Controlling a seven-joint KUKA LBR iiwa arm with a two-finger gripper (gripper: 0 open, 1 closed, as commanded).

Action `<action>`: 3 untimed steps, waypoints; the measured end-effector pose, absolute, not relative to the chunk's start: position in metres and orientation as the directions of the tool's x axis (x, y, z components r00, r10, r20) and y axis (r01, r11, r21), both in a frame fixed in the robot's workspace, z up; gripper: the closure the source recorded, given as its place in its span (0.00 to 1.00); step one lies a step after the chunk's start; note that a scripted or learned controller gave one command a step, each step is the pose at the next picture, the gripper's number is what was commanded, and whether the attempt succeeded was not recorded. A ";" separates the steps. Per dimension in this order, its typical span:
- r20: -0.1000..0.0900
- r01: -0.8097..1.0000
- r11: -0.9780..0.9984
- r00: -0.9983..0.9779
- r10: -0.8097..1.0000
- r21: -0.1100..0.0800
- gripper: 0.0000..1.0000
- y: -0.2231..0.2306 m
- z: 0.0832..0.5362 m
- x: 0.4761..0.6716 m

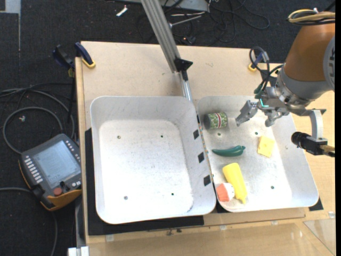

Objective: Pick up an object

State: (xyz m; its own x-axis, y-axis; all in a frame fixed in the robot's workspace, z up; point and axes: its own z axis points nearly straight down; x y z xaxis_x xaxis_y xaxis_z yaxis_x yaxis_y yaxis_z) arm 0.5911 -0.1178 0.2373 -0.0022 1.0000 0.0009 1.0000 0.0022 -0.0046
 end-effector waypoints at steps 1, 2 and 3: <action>0.000 1.000 0.000 0.000 1.000 -0.001 0.00 -0.118 0.239 0.592; 0.001 1.000 -0.001 0.001 1.000 -0.007 0.00 -0.113 0.178 0.585; 0.000 1.000 -0.002 0.002 1.000 -0.005 0.00 -0.117 0.133 0.581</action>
